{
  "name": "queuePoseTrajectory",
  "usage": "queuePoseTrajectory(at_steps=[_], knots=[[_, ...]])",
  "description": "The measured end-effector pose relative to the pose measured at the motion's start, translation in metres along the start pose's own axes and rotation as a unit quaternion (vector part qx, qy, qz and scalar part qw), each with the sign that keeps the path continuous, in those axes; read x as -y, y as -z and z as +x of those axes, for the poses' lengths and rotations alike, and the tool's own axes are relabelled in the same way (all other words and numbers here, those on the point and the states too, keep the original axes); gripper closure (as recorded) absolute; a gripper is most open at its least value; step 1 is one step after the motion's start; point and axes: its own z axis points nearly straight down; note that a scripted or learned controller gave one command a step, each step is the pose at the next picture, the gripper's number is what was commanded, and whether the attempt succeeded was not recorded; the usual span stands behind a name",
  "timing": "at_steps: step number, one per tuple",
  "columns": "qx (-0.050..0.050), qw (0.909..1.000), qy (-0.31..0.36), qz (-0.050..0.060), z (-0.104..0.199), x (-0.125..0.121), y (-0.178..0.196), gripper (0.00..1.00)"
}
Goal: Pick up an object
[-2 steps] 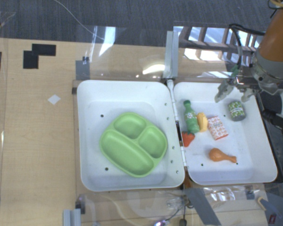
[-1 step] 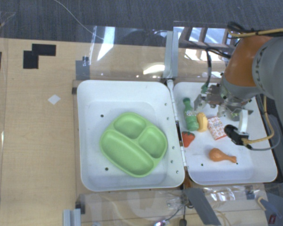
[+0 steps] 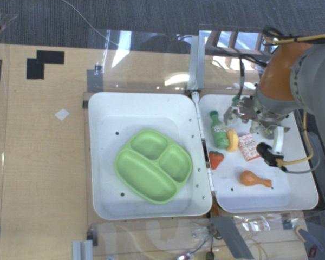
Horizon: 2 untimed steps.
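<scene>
Looking down on a pale wooden counter (image 3: 38, 161) carrying two shallow white bins side by side. Left bin (image 3: 105, 199): holding a green divided plate (image 3: 154, 166), three compartments, lying flat near the middle. Right bin (image 3: 298, 196): crowded toward its left half with small toys. Nearest the divider, a green bottle (image 3: 219, 130) with a pale label, lying roughly along the bin wall. Just beside it, touching on its right, a yellow banana-shaped piece (image 3: 233, 140). Right of that, a small white and red patterned packet (image 3: 248, 147), tilted. Below the bottle, hard against the divider, a red strawberry-like piece (image 3: 216, 158) with a green top. Further down and apart from the rest, an orange drumstick-shaped toy (image 3: 254, 179) lying flat on bare bin floor. Reaching in from the right, the grey arm (image 3: 314, 75) with its orange band (image 3: 279, 72), wrist bent down over the upper part of the right bin. Gripper (image 3: 248, 118) hanging just above the banana and packet, dark metal parts bunched together. Jaws: cannot tell how far open, too cluttered and dark to read; nothing seen between them. Black cable looping off the wrist toward the bin's right side.
</scene>
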Motion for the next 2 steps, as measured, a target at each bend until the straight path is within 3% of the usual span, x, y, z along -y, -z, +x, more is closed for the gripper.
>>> queuePoseTrajectory(at_steps=[1, 2], knots=[[0.001, 0.9956, 0.093, -0.012, -0.01, -0.003, -0.004, 0.0], [0.003, 0.9912, 0.132, 0.012, -0.027, 0.012, -0.031, 0.0]])
